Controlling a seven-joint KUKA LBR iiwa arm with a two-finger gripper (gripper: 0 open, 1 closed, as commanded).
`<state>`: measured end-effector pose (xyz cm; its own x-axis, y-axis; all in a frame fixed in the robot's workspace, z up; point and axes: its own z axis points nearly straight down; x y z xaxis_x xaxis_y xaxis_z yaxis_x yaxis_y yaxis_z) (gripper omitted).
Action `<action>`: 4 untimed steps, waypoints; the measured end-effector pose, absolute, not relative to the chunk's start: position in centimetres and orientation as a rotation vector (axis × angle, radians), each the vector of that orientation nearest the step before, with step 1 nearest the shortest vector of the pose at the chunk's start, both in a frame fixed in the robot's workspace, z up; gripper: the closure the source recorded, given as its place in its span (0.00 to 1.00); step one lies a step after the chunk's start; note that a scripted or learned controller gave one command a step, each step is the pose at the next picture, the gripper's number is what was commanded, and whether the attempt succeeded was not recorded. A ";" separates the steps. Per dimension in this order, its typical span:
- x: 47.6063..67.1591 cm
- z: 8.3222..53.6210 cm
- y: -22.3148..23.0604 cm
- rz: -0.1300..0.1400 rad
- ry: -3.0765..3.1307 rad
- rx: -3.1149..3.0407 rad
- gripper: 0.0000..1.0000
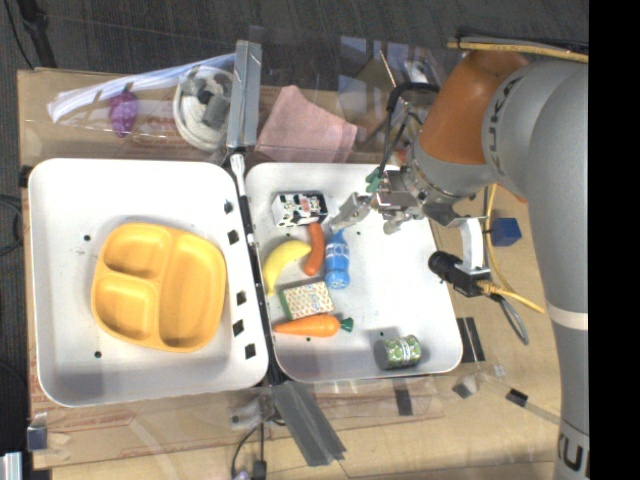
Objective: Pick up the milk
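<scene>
The milk (300, 208) is a small carton with black and white cow spots. It lies at the back left of the right bin (430, 308). My gripper (368, 213) hangs over the bin's back middle, a short way right of the carton and apart from it. Its fingers (347, 210) are spread open with nothing between them. The left fingertip is just above the cap of a blue bottle (338, 265).
In front of the milk lie an orange sausage (316, 249), a banana (283, 261), a patterned box (306, 298), a carrot (308, 327) and a green can (400, 349). The left bin (60, 358) holds a yellow divided plate (160, 285). A pink cloth (305, 126) lies behind the bins.
</scene>
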<state>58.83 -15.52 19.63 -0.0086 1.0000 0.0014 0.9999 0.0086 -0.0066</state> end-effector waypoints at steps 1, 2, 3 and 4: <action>64.0 15.1 -11.2 0.002 -2.524 -1.869 0.00; 66.3 10.7 -10.8 -0.010 -2.558 -1.857 0.00; 66.6 12.1 -10.2 -0.023 -2.569 -1.845 1.00; 66.0 11.5 -17.4 -0.026 -2.851 -1.400 1.00</action>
